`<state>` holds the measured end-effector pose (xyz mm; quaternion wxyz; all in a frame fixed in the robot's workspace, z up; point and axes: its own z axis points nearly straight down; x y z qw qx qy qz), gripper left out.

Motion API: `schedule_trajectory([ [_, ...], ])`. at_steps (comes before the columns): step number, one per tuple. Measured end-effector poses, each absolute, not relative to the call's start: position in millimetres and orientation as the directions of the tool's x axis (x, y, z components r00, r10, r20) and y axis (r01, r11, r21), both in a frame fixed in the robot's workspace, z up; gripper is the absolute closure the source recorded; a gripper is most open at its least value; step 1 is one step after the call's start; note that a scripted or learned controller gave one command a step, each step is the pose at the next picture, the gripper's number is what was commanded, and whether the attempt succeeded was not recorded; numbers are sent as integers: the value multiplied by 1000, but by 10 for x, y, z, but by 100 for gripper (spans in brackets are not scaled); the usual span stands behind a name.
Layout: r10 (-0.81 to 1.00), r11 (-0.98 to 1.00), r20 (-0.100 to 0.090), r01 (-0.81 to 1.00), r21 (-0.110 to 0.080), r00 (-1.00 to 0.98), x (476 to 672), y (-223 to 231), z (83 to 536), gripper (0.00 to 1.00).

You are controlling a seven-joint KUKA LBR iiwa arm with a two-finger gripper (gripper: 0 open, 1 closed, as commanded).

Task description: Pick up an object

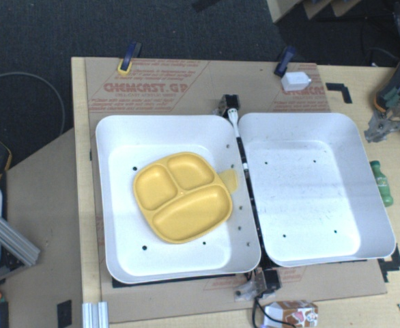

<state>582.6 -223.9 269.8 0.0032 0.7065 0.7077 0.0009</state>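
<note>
A yellow divided plate [181, 196] with three compartments lies flat in the left white bin [115, 142], a little toward its right wall. My gripper [384, 124] hangs at the far right of the view, just outside the upper right corner of the right white bin [309, 183], far from the plate. Nothing can be seen held in it.
A small green object [381, 182] lies beside the right bin's right rim. A white block [295, 81] and clamps sit on the brown board behind the bins. A cable and a black clip run along the seam between the bins.
</note>
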Motion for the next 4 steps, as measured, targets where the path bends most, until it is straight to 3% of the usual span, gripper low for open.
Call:
schedule_trajectory([
  [1, 1000, 2, -6, 1000, 9, -2, 5825, -2241, 2806, 100],
  [2, 1000, 6, 10, 1000, -18, -5, 5105, -1289, 1614, 100],
  [3, 1000, 7, 1, 1000, 11, -7, 4873, -805, 2814, 100],
  [4, 1000, 12, 3, 1000, 1, -12, 4795, 169, 2856, 100],
])
